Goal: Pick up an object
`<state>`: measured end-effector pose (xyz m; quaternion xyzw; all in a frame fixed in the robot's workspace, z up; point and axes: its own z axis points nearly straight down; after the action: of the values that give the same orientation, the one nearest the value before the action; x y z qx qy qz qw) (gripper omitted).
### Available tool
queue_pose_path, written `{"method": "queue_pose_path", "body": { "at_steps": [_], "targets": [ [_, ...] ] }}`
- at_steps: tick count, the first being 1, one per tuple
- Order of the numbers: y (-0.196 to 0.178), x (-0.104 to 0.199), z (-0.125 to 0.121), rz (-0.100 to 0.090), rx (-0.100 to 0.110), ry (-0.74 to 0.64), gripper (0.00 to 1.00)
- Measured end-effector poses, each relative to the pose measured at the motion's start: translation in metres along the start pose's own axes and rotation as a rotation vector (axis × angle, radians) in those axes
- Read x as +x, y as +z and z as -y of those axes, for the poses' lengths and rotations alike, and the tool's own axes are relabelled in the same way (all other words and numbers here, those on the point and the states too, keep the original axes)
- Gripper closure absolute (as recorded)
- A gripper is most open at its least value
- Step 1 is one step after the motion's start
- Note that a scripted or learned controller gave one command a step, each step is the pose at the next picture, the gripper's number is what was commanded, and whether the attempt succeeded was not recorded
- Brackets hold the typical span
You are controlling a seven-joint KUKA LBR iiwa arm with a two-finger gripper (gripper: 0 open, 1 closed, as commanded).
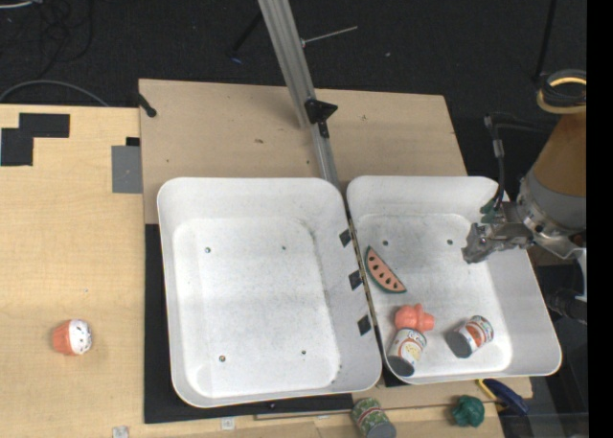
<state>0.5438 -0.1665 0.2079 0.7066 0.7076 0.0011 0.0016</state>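
Near bench edge: green toy (467,411), small can (370,417).
Right bin (421,198): two cans (408,344) (470,335), watermelon slice (383,270).
Gripper (476,244): over right bin's far right; finger state unclear.

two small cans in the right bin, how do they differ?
The small can with the red-and-white label lies nearer the bin's left wall, its dark end facing the front rim; the small can with the red end band lies further right, its dark end facing front-left. The first touches a pink-orange lumpy toy; the second lies alone. Both are small, tipped on their sides, near the right white bin's front rim.
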Motion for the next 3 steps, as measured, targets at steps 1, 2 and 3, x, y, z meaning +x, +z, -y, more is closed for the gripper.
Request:
{"method": "queue_pose_path", "body": {
  "at_steps": [1,2,3],
  "targets": [
    [-0.044,0.004,-0.003,0.0,0.001,0.0,1.0],
    [-0.032,0.054,0.001,-0.004,0.008,-0.003,1.0],
    [-0.027,0.097,0.018,-0.003,0.009,-0.001,1.0]
  ]
}}
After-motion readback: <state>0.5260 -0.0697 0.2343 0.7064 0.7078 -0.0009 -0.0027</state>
